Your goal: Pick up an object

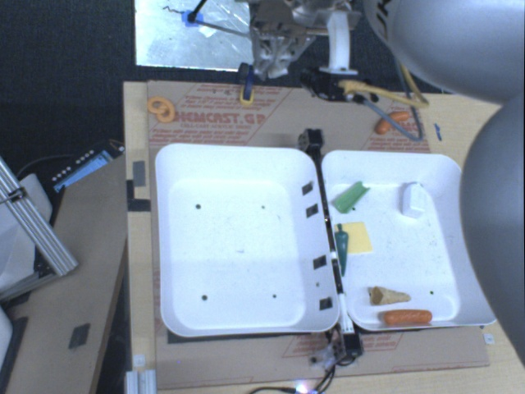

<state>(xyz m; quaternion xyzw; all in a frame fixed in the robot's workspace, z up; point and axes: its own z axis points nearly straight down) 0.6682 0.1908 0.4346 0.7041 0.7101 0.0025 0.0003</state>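
objects for the pick all sit in the right bin (447, 171): green block (351, 195) near the top left, white piece (413, 199) top right, yellow square (355, 238) mid-left with a dark green pepper-like item (340, 245) touching its left edge along the divider, a tan cone (387, 295) and an orange carrot-like piece (407, 318) at the bottom edge. left bin (234, 240) has nothing to grab.

gripper (271, 64) hangs high at the top of the view, above the cardboard and well apart from both bins. cannot tell if the claw is spread or pressed together, too blurred and seen from above. nothing visible between it.

risks, as a guess: the pepper-like item lies right against the black divider clips (312, 211), so a descent there may clip the divider or bin wall. carrot-like piece and cone hug the bin's lower rim, rim could block one side of the grasp. yellow square looks flat, likely hard to get under. white piece is low contrast on the white bin. green block looks the most open target.

around: orange ring (160, 108) on the cardboard (221, 117) top left, cables (369, 93) and an orange thing (394, 123) behind the right bin, foil sheet (176, 19) at the top. big arm body covers the right side, may hide part of the right bin.
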